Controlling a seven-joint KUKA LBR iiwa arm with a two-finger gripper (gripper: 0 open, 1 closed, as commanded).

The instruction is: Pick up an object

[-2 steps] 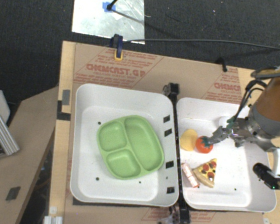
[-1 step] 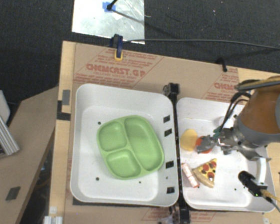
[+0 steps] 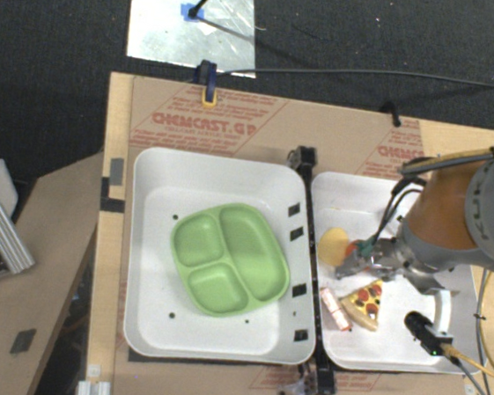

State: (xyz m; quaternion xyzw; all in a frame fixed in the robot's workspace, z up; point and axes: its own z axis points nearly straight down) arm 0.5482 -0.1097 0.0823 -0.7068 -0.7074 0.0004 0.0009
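Pizza slice [image 3: 365,303]: we see it in the right bin [image 3: 354,191], just below the pincer [image 3: 352,259].
Pincer: we cannot tell its state.
Yellow ball [image 3: 333,244]: just beside the pincer, left.
Pink stick [image 3: 334,309]: lower left, touching the pizza.
Green plate [image 3: 228,258]: left bin [image 3: 157,169], well apart.

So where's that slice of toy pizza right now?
The pizza slice lies in the right bin, toward its near edge, beside a pink stick and just below the tool.
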